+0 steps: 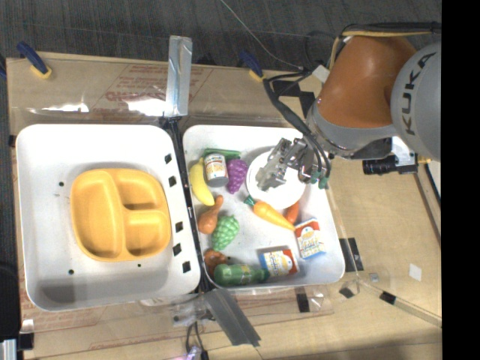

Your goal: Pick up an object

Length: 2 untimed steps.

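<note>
Nearest me, along the front edge of the right bin [339, 272], I see a dark green bottle [240, 275] lying on its side, with a small can [277, 261] touching its right end and a little white carton [309, 240] just beyond that. One row back sit a bunch of green grapes [226, 231], a brown drumstick [211, 214] leaning toward the divider, and a carrot [271, 214] lying slantwise. Behind those are a banana [199, 185] against the left wall, a small jar [216, 169], purple grapes [238, 175] and a white plate [288, 193]. The left bin [45, 276] carries a yellow divided tray [120, 214].

My tool [271, 172] hangs over the white plate, pointed down and left, just beside the purple grapes. I see nothing between its fingers, and from this slant I cannot tell whether they are spread or closed.

I judge this to be the approach step: the tool is over the pile, but no object is taken yet. The candidates closest to it are the purple grapes, the plate rim and the carrot. The next move, as I read it, calls for settling on one of these, lining the fingers across its narrow side, and descending cleanly. The crowding is the trouble: the grapes touch the jar, and the carrot overlaps the plate, so a sloppy descent could push neighbours instead of closing on one thing.

Farthest back, the orange band [360, 70] of the arm rises above the worktop [375, 223].
</note>
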Each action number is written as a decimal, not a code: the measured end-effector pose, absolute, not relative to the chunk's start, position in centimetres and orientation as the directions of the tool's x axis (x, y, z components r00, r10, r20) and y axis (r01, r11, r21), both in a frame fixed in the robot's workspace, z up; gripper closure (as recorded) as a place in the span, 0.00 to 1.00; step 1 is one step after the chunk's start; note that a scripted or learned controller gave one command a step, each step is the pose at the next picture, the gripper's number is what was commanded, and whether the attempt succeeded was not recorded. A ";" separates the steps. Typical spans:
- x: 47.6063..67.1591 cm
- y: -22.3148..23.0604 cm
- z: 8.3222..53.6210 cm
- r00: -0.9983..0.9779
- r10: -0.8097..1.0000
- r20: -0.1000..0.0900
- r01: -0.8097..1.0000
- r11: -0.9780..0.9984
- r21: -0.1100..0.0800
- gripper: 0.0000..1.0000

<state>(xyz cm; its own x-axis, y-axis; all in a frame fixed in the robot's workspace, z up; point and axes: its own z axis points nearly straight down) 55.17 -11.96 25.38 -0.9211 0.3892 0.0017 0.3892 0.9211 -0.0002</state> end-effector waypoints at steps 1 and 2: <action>60.7 -13.5 22.8 -0.922 0.387 0.001 0.387 0.922 -0.001 1.00; 60.9 -13.4 24.1 -0.924 0.381 -0.005 0.381 0.924 0.000 1.00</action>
